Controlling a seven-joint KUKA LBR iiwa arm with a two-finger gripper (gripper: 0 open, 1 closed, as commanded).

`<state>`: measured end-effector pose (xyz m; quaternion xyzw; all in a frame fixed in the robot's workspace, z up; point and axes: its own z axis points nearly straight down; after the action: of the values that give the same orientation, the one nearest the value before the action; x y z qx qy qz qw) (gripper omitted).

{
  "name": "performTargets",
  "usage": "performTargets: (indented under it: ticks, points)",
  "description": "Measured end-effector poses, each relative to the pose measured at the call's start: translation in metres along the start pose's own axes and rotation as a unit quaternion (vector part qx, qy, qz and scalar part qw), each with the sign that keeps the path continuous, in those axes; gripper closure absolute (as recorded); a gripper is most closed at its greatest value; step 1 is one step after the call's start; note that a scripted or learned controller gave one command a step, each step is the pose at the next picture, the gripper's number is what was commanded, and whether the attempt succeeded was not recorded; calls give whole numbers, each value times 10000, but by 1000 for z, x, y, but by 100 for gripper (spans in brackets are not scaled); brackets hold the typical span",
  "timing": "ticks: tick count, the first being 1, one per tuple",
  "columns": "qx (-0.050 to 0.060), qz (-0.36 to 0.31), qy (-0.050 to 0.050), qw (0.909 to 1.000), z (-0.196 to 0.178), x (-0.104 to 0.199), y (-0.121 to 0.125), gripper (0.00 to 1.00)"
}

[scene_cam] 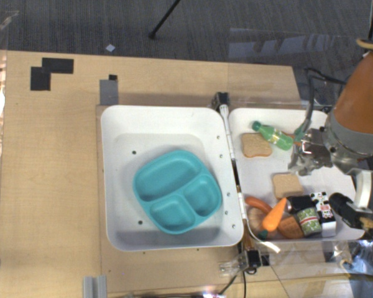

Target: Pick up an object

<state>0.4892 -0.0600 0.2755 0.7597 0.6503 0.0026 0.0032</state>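
Note:
My gripper (303,159) hangs over the right bin (261,172), just right of the green bottle (273,135) and above a tan bread slice (288,184). Nothing is visibly held by it. A second bread slice (256,145) lies beside the bottle. At the bin's near end an orange carrot (275,214), a red sausage (257,202), a green can (307,221) and a black-and-white block (323,207) are piled together. The grey arm with its orange band (360,104) covers the bin's right side.
The left bin (118,135) holds a teal divided plate (177,191). A ridge (231,160) separates the two bins. Cables and clamps sit at the bench's near edge (248,262). Black tape marks (50,72) lie on the wooden bench at the far left.

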Motion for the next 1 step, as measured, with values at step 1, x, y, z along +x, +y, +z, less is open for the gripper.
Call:
performTargets:
  ticks: [1]
  points:
    - [-28, -68, -2, 10000, -11, 1, 2, 100]
